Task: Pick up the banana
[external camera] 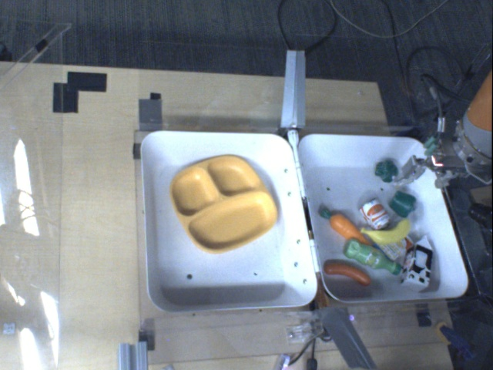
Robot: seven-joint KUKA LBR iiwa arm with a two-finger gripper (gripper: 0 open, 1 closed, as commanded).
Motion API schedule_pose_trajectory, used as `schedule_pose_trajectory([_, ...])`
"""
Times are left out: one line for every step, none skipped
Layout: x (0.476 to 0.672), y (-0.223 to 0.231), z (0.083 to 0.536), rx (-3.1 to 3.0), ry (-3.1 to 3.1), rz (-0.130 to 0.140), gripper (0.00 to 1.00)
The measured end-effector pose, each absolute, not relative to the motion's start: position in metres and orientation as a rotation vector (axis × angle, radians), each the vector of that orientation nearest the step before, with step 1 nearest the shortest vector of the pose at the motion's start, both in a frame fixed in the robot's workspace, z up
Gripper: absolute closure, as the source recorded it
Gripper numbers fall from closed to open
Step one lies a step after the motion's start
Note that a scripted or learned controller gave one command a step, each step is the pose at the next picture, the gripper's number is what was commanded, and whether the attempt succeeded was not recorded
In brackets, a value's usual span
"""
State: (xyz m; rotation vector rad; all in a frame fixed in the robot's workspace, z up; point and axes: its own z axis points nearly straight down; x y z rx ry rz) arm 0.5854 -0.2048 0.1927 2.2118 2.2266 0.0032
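The yellow banana [390, 233] lies in the right bin [339, 164], near its lower right part. It rests between a red-and-white can [375, 213] and a green bottle [371, 256]. My gripper [424, 165] hangs over the bin's upper right edge, well above and to the right of the banana and apart from it. The grey wrist and orange band [481, 114] enter from the right. Nothing shows in the gripper.
Around the banana are a carrot [344, 224], a teal cup [402, 203], a red sausage [347, 270] and a black-and-white carton [418, 264]. A teal item [386, 169] sits beside the gripper. The left bin [158, 230] holds a yellow divided tray [223, 201].
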Motion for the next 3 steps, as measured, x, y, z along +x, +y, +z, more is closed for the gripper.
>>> schedule_pose_trajectory([0.509, -0.183, 0.134, 2.278, 2.161, 0.003, 0.0])
schedule_pose_trajectory([0.53, -0.186, 0.088, 2.25, 2.181, 0.009, 0.0])
schedule_pose_trajectory([0.533, -0.184, 0.099, 2.246, 2.181, 0.015, 1.0])
